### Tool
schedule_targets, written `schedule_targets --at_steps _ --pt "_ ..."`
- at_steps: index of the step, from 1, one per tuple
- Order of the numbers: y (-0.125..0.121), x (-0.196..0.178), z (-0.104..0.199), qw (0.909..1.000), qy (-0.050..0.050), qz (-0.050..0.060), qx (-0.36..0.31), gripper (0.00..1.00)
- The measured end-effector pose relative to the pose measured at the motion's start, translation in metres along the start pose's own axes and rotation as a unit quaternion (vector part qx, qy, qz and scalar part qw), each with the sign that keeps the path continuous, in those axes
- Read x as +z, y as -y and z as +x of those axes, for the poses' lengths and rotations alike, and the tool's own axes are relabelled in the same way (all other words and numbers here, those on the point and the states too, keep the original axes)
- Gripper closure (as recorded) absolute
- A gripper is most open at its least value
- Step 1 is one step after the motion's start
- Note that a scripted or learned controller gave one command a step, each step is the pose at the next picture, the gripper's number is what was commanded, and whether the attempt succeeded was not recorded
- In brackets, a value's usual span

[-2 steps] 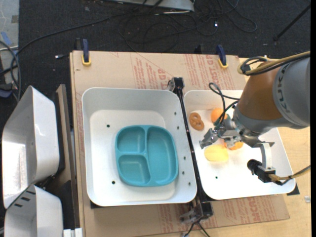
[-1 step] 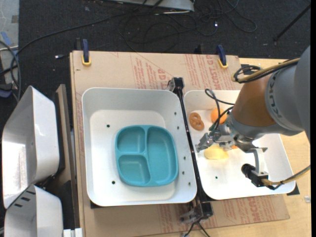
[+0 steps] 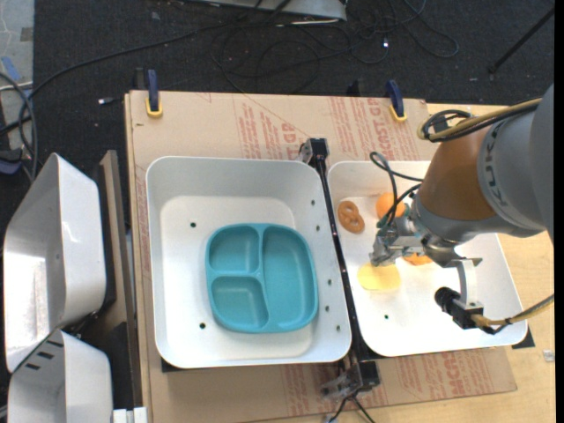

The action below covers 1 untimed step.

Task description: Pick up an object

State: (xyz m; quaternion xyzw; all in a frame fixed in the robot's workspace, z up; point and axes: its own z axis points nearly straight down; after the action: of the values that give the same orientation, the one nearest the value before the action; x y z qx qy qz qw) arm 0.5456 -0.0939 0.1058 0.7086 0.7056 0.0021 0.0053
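The hand point(image 3: 385, 252) hides part of an orange object point(image 3: 418, 257); its grip is unclear.

A robotics lab: cables point(image 3: 264, 38) are trailing over dark carpet beyond the clamped cardboard bench point(image 3: 264, 117), bearing white bins point(image 3: 167, 179).

The arm point(image 3: 520, 170) was a thick grey cylinder with a broad orange band point(image 3: 454, 179) above the wrist. Thin black cables point(image 3: 392, 176) looped beside the band. The tool point(image 3: 388, 247) was a compact cluster of grey metal and black parts.
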Motion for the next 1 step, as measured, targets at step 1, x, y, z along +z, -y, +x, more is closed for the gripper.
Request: schedule_targets --at_steps 1 --pt "-0.0086 -0.061 -0.0019 1.0 -0.002 0.002 -0.003 1.0"
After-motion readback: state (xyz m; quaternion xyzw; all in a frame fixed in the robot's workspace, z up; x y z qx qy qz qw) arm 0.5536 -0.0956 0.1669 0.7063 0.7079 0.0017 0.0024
